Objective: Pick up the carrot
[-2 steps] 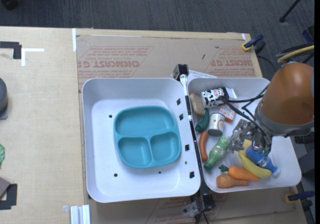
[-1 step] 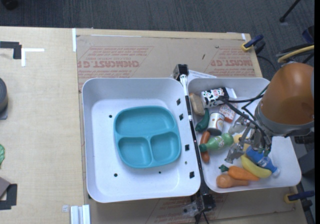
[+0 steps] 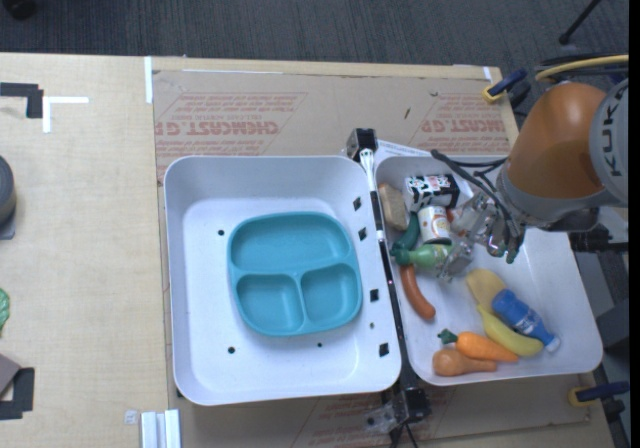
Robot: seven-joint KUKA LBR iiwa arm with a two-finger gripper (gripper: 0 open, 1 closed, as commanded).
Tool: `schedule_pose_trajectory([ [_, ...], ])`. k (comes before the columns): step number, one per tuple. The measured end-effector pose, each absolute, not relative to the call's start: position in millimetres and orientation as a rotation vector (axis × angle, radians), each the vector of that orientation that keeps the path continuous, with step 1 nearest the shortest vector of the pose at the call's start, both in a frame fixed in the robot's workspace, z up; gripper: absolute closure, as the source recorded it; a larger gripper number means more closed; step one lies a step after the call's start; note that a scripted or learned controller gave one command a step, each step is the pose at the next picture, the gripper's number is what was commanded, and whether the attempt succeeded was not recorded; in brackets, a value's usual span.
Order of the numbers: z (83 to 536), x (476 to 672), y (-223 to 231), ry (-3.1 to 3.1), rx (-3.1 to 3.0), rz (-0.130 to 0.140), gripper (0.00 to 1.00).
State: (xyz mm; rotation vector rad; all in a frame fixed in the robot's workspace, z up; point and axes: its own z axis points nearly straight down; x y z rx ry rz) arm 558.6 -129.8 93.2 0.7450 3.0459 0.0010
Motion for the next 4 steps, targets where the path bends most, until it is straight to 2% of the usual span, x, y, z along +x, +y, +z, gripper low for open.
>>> schedule_pose_trajectory([
  [1, 92, 487.9, -133, 3.066, 0.669, 0.000, 0.00],
  [2, 92, 479.5, -102, 3.014, 0.876, 0.002, 0.00],
  [3, 125, 557.3, -125, 2.981, 0.975, -0.001, 0.00],
  [4, 91, 497.9, -93, 2.998, 0.940, 0.000, 0.00],
])
